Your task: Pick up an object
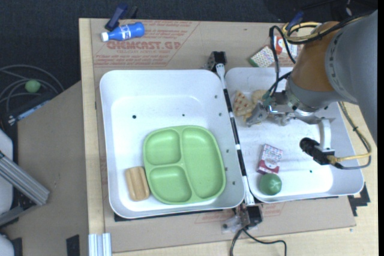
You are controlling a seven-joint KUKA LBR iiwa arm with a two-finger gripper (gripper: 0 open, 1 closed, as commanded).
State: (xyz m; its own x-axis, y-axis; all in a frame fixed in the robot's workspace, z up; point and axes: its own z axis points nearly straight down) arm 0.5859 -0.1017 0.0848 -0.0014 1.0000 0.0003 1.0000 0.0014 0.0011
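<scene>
Camera view gives you both white bins from above. You see the gripper (259, 114) low in the right bin (345, 180), near its left wall, with the arm (324, 69) coming in from the right. The tool is blurred and dark there, so I cannot tell how it stands or if it has hold of something. Just beside it, at the upper left of this bin, lies a pale brown object (245, 102), maybe a snack or a toy. Lower in the same bin you find a small red and white packet (270, 159) and, near it, a green ball (270, 183). The left bin (120, 105) bears a green divided plate (183, 163) and, touching its left edge, a tan block (137, 182).
</scene>
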